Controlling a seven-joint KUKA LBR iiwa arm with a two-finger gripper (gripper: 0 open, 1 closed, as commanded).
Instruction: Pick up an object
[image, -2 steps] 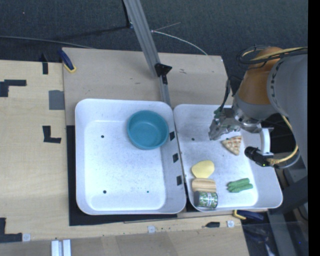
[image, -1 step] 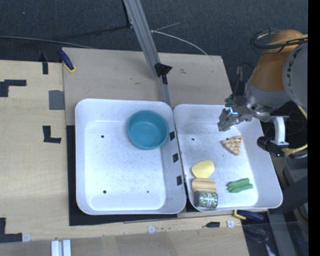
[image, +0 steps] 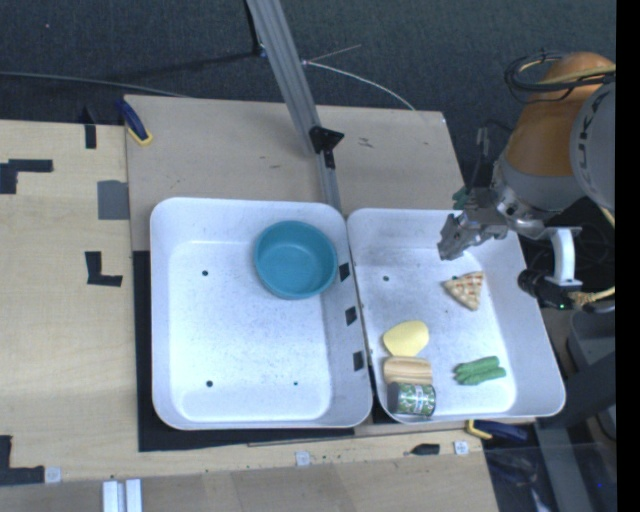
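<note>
The gripper (image: 452, 247) hangs over the far part of the right bin (image: 530, 330), toward that bin's right edge, its dark tip pointing down and leftward. Whether it is wide or narrow cannot be told from this slant, and nothing can be seen held in it. Just nearer the camera than the tip lies a wedge-shaped tan piece (image: 465, 290) that looks like a pizza slice, close to the tip but apart from it. Further toward the bin's near edge sit a pale yellow rounded piece (image: 406, 337), a tan block (image: 408, 369) touching it, and a green can (image: 412, 400) at the near left corner; a green pod-like piece (image: 479, 371) lies toward the near right corner.

As a judgement, the pick is not yet done: every object rests on the bin floor, and the wedge seems the likeliest target, so descent, closing and lifting all remain.

The left bin (image: 190, 340) carries a blue bowl (image: 295, 259) near its far right corner. Both bins rest on a light wooden bench (image: 60, 300) marked with dark tape pieces. A grey metal pole (image: 300, 100) slants over the far edge, with dark carpeted floor beyond.
</note>
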